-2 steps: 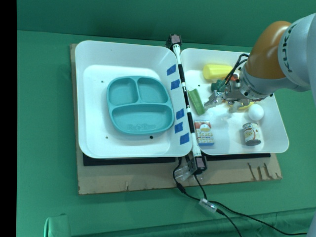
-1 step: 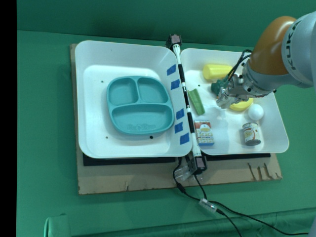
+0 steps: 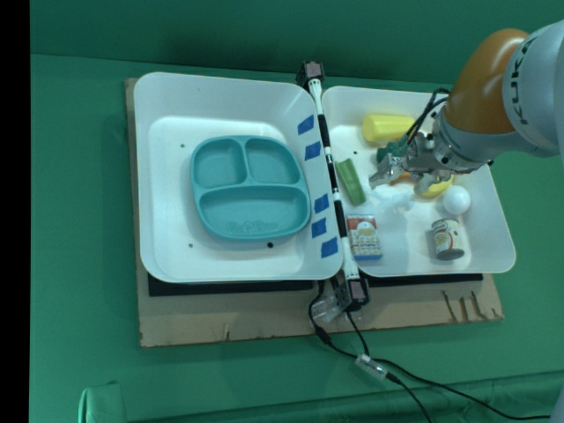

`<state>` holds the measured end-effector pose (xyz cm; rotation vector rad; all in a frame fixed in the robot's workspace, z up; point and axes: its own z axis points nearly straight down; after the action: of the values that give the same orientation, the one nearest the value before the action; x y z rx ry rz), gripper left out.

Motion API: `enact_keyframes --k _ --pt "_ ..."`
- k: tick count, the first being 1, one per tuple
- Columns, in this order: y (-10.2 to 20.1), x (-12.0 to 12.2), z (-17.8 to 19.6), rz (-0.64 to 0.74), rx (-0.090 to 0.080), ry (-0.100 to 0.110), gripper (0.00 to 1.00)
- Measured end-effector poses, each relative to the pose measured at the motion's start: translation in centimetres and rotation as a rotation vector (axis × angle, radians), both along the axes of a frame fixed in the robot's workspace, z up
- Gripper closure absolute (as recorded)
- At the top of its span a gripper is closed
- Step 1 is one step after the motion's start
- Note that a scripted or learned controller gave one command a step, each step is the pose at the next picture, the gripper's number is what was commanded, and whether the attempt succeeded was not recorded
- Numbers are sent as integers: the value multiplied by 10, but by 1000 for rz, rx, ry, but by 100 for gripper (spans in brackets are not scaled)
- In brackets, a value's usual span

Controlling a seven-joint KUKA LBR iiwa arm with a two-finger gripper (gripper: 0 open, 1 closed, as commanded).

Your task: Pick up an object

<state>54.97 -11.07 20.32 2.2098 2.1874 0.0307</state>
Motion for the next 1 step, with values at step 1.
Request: enact_keyframes --k 1 --pt "14 97 -16 7 4 21 0"
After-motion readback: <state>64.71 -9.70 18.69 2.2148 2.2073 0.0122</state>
